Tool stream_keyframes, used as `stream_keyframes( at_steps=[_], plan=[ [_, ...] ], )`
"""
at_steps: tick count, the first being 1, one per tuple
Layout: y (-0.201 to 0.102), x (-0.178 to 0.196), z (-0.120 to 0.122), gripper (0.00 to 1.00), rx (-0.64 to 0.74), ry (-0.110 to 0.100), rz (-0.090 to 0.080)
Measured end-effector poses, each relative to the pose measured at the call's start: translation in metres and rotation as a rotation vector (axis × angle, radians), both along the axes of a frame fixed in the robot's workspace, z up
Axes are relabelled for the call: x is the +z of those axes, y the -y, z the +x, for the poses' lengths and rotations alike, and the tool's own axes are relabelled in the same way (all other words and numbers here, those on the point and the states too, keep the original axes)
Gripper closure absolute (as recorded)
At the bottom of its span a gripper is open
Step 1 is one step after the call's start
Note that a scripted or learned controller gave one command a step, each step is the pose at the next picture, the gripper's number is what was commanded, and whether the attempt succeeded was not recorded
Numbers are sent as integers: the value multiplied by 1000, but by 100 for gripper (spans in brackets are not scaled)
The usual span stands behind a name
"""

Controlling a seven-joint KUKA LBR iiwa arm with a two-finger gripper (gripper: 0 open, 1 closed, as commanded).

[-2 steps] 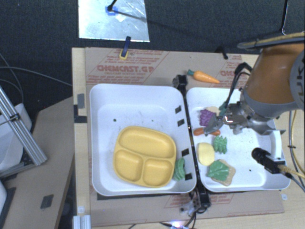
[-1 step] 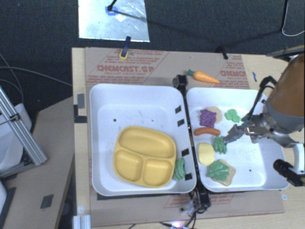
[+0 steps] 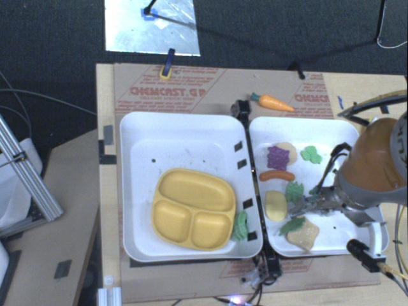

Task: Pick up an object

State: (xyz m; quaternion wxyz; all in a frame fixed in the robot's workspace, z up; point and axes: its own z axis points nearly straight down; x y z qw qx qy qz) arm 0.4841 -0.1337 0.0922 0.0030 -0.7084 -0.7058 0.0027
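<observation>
Toy greens [image 3: 294, 192] in the right bin [image 3: 331, 127] look light and floppy; grab the middle. Gripper [image 3: 305, 203] sits there; cannot tell its fingers.

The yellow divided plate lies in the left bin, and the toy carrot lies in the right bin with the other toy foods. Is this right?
Not quite. The yellow divided plate does lie in the left bin, but the toy carrot lies outside both bins, on the cardboard behind the right bin. The camera view shows it.
</observation>
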Motion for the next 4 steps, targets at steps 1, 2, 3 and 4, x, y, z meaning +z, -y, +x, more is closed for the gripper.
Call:
stream_keyframes(
  at_steps=[1, 2, 3, 4],
  plan=[
    [10, -8, 36, 0, 8, 12, -2],
    [-48, 13, 1, 0, 11, 6, 3],
    [13, -9, 2, 0, 0, 9, -1],
    [55, -7, 2, 0, 2, 10, -3]
  ],
)
